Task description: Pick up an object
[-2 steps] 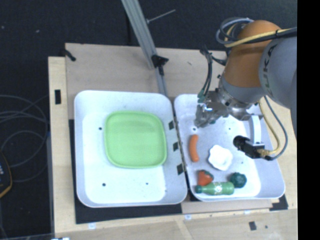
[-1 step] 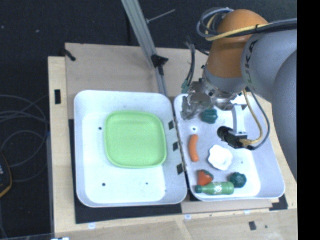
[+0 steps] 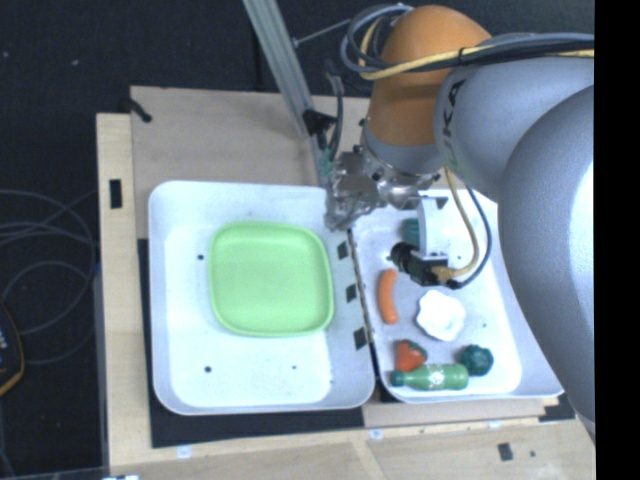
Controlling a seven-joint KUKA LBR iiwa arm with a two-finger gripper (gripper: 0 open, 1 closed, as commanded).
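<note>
Camera view looks down on two white bins side by side on the desk (image 3: pixel 120 298), and the gripper (image 3: pixel 345 208) hangs at the far end of the ridge where the bins meet, just inside the right bin's (image 3: pixel 500 368) upper left corner. Whether it is apart or together I cannot tell, since the metal parts there blur together and the wrist above covers much of them. Nothing visible sits in its grasp.

Every loose object lies in the right bin, toward the near edge from the gripper. Closest is an orange carrot-like piece (image 3: pixel 387 296), a short way down the view and slightly right; its long axis runs roughly along the bin's dividing wall, far to near. Beyond it sit a white crumpled lump (image 3: pixel 441 315), a small red item (image 3: pixel 409 353), a green bottle-like object (image 3: pixel 432 377) lying crosswise with its long axis left to right, and a dark teal ball (image 3: pixel 477 359) touching or just beside its right end. A dark fixture with a yellow cable (image 3: pixel 418 259) lies between the gripper and the white lump.

The left bin (image 3: pixel 180 368) holds a light green square plate (image 3: pixel 270 278), to the gripper's left and nearer the viewer.

My judgement is that the carrot-like piece is the likeliest target: the move needs travel toward the near edge, then a close across its narrow width.
</note>
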